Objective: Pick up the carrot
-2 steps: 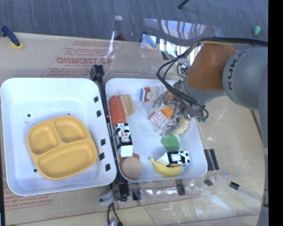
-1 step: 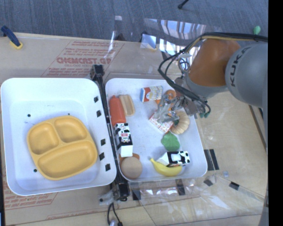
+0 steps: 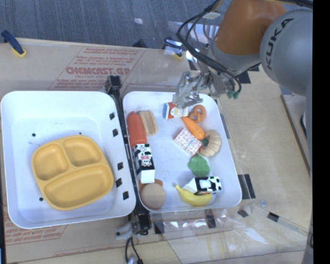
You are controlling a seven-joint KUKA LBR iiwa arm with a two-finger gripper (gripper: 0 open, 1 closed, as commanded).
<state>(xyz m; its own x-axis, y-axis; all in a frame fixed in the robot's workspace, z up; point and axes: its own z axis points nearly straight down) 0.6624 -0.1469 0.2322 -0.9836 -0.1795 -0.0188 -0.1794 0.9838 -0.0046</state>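
Camera view shows the hand (image 3: 186,97) at the right bin's (image 3: 231,172) far edge, grip state unclear; the carrot (image 3: 193,128) lies just nearer, so it should align across the carrot's width before closing.

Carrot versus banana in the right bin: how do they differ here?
The carrot is orange and straight; the banana is yellow and curved. The carrot lies mid-bin, just below the claw; the banana lies by the near wall, against a cow-patterned carton. Both lie flat.

Orange carrot (image 3: 193,127) lies slantwise in right bin.
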